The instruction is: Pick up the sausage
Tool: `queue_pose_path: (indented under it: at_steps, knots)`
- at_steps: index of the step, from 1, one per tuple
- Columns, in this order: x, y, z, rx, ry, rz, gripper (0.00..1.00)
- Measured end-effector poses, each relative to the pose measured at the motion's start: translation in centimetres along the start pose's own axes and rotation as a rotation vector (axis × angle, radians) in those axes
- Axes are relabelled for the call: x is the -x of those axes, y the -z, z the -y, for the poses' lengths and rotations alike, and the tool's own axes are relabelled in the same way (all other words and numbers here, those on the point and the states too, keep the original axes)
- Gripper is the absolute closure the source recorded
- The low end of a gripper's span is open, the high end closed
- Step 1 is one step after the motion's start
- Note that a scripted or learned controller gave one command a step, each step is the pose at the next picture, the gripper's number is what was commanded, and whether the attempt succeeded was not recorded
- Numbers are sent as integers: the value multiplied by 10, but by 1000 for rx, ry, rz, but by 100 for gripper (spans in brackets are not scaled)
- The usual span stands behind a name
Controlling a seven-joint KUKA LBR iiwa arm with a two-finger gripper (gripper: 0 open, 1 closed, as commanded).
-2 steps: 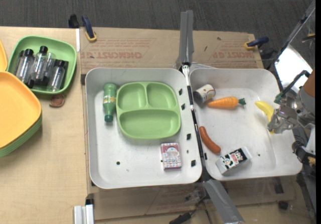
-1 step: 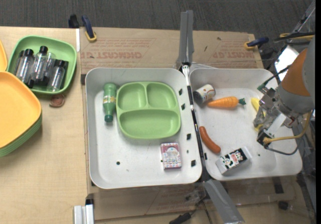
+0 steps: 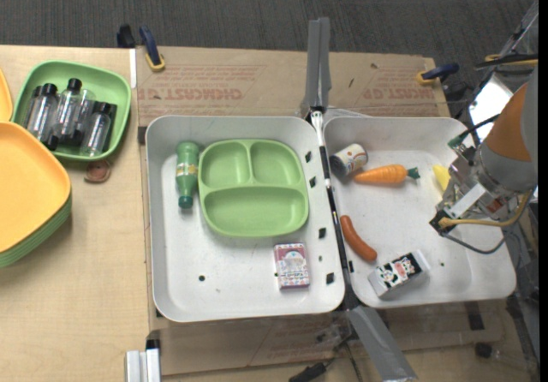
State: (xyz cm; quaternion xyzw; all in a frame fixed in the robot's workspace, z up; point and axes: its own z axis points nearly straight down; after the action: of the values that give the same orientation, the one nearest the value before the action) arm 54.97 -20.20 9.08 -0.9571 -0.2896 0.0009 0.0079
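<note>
The sausage (image 3: 358, 237) is a short orange-red link lying at a slant near the left wall of the right bin (image 3: 479, 282). My gripper (image 3: 459, 193) hangs over the right part of that bin, well to the right of the sausage and apart from it. Nothing shows between the gripper and the sausage but bare bin floor.
The right bin also holds a carrot (image 3: 385, 174), a small can (image 3: 348, 158), a yellow piece (image 3: 441, 176) and a black-and-white carton (image 3: 399, 273). In the left bin lie a green bottle (image 3: 186, 173), a green divided plate (image 3: 253, 188) and a small card box (image 3: 292, 265).
</note>
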Motion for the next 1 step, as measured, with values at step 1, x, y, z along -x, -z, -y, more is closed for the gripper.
queue_pose_path:
  at_steps: [1]
  knots:
    - [-3,0,-7,-10,-101,-5,100]
